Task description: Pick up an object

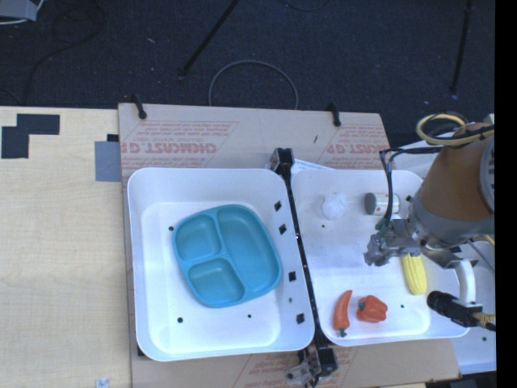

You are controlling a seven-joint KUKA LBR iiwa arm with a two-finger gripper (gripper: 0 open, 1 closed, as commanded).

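While the pincer (380, 249) hovers, the corn cob (414, 273) lies just beside it.

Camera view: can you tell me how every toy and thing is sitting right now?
Blue plate: flat in left bin.
Corn: lying in right bin, beside gripper.
Chili: lying flat.
Red pepper: beside chili.
White ball: resting alone.

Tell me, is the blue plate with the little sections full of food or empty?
Empty. The blue plate in the left bin shows bare blue in all three sections, with nothing lying in any of them.
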